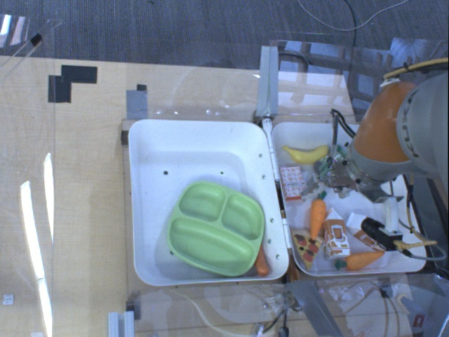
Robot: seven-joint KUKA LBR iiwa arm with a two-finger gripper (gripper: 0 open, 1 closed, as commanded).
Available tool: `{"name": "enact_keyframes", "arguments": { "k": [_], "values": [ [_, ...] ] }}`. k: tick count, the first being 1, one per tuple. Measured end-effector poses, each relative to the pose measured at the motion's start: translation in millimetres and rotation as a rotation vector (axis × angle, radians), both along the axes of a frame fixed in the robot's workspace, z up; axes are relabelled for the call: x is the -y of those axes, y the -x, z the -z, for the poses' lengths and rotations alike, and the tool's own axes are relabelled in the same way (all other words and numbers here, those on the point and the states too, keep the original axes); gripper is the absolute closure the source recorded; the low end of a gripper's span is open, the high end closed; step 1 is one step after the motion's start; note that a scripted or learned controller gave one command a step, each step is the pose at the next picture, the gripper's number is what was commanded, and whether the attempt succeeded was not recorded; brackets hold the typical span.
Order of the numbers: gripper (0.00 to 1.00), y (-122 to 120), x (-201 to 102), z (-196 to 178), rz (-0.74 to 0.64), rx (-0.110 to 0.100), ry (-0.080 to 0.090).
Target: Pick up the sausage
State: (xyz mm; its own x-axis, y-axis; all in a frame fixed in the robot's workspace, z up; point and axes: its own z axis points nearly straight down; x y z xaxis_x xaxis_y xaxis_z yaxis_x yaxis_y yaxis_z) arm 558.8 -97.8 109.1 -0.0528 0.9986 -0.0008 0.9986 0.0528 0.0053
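We see the sausage (261, 262) at lower centre, wedged between the green plate (216, 227) and the left bin (140, 188) wall, long axis running up-down. It lies down-left of our end effector (330, 175), across the divider; its grip state we cannot tell.

Single fixed camera above bench, slanting down over both bins (203, 135).
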Motion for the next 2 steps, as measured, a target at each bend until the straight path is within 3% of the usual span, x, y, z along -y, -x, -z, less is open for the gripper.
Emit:
{"name": "enact_keyframes", "arguments": {
  "k": [1,2],
  "values": [
    [0.0,37.9,76.0,19.8,0.078,0.007,0.004],
    [1.0,34.6,74.9,7.2,0.075,0.015,0.002]
  ]
}}
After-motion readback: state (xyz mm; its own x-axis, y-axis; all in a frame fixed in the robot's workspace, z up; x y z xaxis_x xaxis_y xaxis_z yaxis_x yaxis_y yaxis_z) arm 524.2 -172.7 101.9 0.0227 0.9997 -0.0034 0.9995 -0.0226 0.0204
